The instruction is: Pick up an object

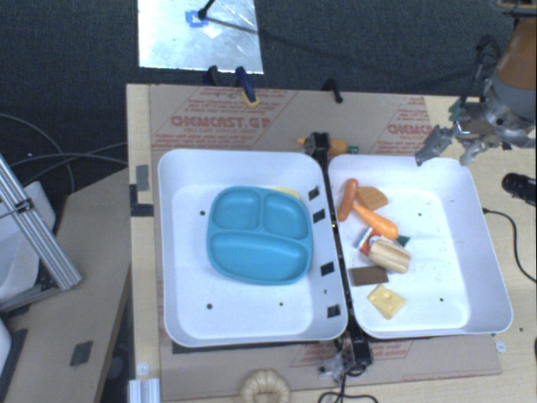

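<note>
Camera view, gripper (450, 146) open above right bin's (470, 225) far edge, carrot (375, 220) well apart

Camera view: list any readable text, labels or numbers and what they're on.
"CHEMCAST GP" in red print on the brown protective sheet behind the left bin.
The same red print repeats on that sheet behind the right bin, near; too blurred and partly covered to read in full.
Faint red print along the sheet's front edge, near; too small to read.
No readable text on the blue tray or the toy food.
</note>
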Available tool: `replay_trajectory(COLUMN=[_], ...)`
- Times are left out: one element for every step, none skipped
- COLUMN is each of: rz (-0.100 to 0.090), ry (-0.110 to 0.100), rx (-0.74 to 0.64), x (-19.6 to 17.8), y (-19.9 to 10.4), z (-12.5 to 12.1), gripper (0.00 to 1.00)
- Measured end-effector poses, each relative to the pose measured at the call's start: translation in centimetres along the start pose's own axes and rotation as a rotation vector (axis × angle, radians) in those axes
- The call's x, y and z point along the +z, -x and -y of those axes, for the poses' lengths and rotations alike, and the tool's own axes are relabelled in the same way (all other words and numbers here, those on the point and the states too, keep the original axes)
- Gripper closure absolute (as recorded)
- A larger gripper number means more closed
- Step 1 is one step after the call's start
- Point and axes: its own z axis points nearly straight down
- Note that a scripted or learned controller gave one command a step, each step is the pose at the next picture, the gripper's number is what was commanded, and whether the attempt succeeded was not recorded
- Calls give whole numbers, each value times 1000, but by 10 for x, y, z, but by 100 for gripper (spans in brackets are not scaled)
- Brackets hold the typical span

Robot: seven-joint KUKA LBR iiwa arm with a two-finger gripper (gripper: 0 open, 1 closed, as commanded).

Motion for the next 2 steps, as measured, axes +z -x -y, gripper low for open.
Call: replay_trajectory(rz=[0,-1], ry=[-3,-4], rx=[2,2], x=[48,95], y=[6,3], z=[7,16], gripper=[0,0])
